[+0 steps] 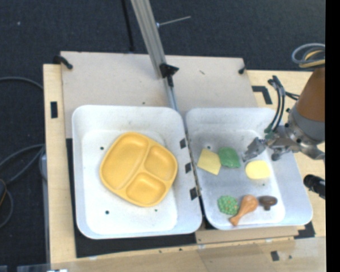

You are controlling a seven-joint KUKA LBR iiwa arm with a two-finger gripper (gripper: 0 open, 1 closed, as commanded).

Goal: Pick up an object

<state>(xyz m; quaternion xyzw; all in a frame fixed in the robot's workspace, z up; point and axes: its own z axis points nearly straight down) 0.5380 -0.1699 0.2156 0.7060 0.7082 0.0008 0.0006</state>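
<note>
Two shallow white plastic bins sit side by side on the pale wooden bench (130,78). The left bin (85,152) holds a yellow three-compartment plastic tray (138,168), lying flat near the bin's middle and turned at a slant.

The right bin (289,208) carries the small toy foods. Taking that bin's centre as the clock's hub, a pale yellow wedge-shaped piece (209,161) lies at about nine o'clock, with a green leafy-looking piece (229,157) touching or just beside its right edge. A rounded yellow lemon-like object (258,170) rests at about three o'clock. Toward six o'clock sit a bumpy green broccoli-like piece (227,204), an orange-brown toy drumstick (245,207) just beside it – the two look to be touching – and a small dark brown mushroom-shaped piece (267,202) at the drumstick's upper right.

The grey arm with its orange band (313,101) comes in from three o'clock of the view, and the two-finger gripper (260,146) hangs at about two o'clock of the right bin, just above the lemon-like object in the picture. Whether its jaws stand apart or together cannot be told, and nothing is seen between them – every object lies on the bin floor
</note>
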